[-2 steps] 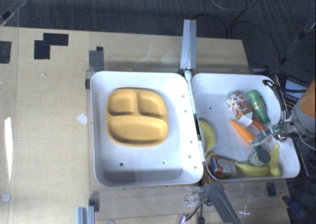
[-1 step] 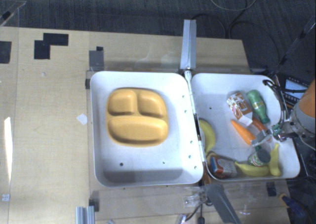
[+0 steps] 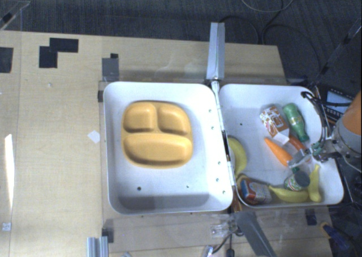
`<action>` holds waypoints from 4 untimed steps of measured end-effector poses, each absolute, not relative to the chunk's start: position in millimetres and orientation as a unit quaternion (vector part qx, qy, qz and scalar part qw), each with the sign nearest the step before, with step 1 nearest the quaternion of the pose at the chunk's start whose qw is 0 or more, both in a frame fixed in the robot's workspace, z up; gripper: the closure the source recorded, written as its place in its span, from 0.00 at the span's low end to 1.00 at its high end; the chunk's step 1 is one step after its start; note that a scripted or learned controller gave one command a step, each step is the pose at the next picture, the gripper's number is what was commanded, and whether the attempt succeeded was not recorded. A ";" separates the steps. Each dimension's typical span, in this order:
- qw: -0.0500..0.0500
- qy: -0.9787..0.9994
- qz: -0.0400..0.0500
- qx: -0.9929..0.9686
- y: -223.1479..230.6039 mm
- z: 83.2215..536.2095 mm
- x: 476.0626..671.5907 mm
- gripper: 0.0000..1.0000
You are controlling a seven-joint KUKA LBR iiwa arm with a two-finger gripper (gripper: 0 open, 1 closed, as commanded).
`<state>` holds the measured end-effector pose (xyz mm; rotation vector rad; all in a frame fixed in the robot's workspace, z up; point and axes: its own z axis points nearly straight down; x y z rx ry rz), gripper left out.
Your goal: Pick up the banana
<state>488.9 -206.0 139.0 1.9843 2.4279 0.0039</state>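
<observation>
The left bin (image 3: 113,148) holds a yellow compartment tray (image 3: 156,133) in its middle, with bare white floor all round it. The right bin (image 3: 249,94) is crowded along its near and right sides: one banana (image 3: 240,157) lies against the dividing wall, another banana (image 3: 294,195) curves along the front rim beside a can (image 3: 255,191). A carrot (image 3: 277,151), a green bottle (image 3: 296,121) and a small carton (image 3: 272,120) sit nearer the middle. The gripper (image 3: 313,151) hangs at the right rim; I cannot tell how its jaws stand. The bin's far-left floor is open.
</observation>
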 end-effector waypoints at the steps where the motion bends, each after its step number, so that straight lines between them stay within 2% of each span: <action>1: 0.003 0.774 0.001 0.633 -206.0 139.0 488.9 0.00; 2: 0.003 0.774 0.001 0.633 -206.0 139.0 488.9 0.00; 3: 0.006 0.779 0.003 0.627 -206.4 89.4 490.9 0.00; 4: 0.003 0.791 0.001 0.611 -206.1 148.7 488.7 0.00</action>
